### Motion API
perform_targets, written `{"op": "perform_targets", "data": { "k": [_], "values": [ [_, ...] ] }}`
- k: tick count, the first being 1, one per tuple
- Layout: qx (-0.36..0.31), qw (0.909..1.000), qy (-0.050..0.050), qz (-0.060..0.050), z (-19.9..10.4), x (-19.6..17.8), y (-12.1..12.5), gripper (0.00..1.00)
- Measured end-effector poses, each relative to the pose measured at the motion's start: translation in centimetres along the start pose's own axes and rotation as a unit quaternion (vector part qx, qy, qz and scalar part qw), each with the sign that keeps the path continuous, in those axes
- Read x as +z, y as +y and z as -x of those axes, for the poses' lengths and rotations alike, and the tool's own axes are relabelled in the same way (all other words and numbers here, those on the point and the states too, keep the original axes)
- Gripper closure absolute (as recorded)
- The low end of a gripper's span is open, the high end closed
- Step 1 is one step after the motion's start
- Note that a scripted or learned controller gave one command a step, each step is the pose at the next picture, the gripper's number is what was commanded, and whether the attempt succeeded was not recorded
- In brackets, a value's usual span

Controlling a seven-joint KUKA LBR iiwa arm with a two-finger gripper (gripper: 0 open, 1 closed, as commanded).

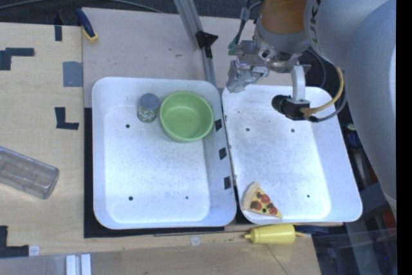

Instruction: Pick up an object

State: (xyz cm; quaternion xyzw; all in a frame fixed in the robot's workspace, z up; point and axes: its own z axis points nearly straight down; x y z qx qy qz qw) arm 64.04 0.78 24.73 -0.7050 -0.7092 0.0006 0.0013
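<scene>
While nothing is being held, the tool (239, 82) is being hung over the right bin's (322, 158) far left corner; its opening cannot be told. A descent toward the pizza slice (260, 200), at the near left corner, is being called for.

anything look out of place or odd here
Two things lie outside the bins: a yellow bottle on its side on the bench below the right bin, and a clear plastic container lying far left. The pizza slice toy overlaps the right bin's lower-left rim.
</scene>
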Motion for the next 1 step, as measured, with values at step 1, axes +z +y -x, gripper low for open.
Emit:
{"op": "perform_targets", "data": {
  "k": [1],
  "values": [
    [-0.001, 1.0000, 0.000, 0.001, -5.73, 0.14, 0.77, 1.00]
  ]
}}
